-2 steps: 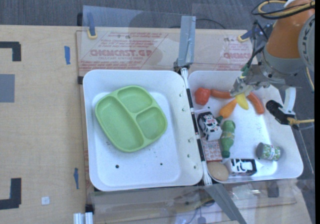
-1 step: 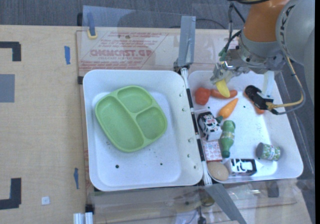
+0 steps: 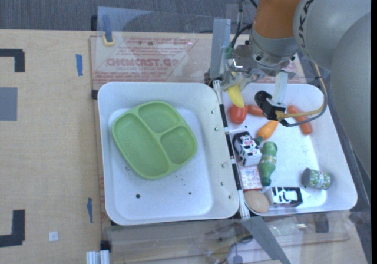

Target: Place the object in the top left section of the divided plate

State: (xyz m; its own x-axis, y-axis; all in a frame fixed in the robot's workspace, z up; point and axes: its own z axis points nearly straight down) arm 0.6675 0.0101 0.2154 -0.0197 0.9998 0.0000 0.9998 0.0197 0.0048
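A light green divided plate (image 3: pixel 154 138) with three sections lies in the left white bin (image 3: pixel 118 198); nothing rests in its sections. My gripper (image 3: pixel 242 78) hangs below the orange wrist band, over the far left corner of the right bin (image 3: pixel 339 157). A yellow banana-shaped piece (image 3: pixel 235 96) sits right beneath it, beside a red tomato (image 3: pixel 237 114). Whether the gripper touches the yellow piece cannot be made out.
The right bin also holds orange carrot pieces (image 3: pixel 267 129), a black-and-white cow toy (image 3: pixel 247 146), a green bottle (image 3: pixel 268 161), a red-and-white box (image 3: pixel 251 179), a tan disc (image 3: pixel 257 201), a black-and-white pack (image 3: pixel 287 195) and a small green can (image 3: pixel 317 179). A ridge (image 3: pixel 227 145) divides the bins.
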